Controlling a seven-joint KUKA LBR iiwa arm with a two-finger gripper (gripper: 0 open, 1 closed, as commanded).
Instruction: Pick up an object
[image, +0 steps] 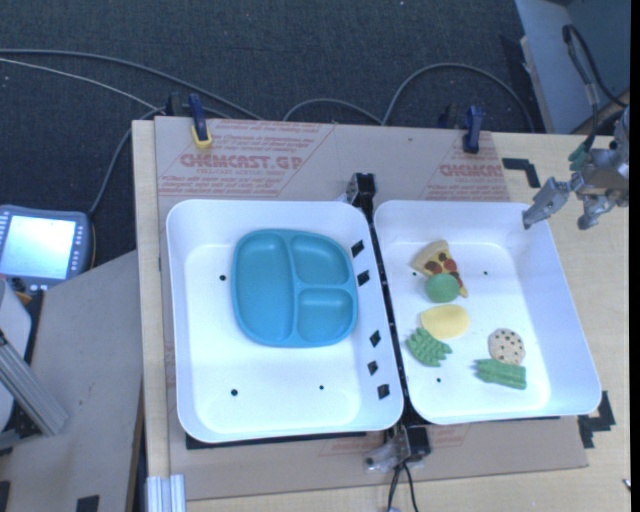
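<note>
Open jaws of the gripper (566, 203) hang beyond the right bin (560, 300), far corner, holding nothing.

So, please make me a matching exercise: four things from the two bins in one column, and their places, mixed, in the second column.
Things:
1. blue divided plate
2. pizza slice
3. cookie
4. yellow piece

Places:
a. right bin, far end
b. right bin, middle
c. left bin
d. right bin, near its right wall

Pairs: 1-c, 2-a, 3-d, 4-b
</note>
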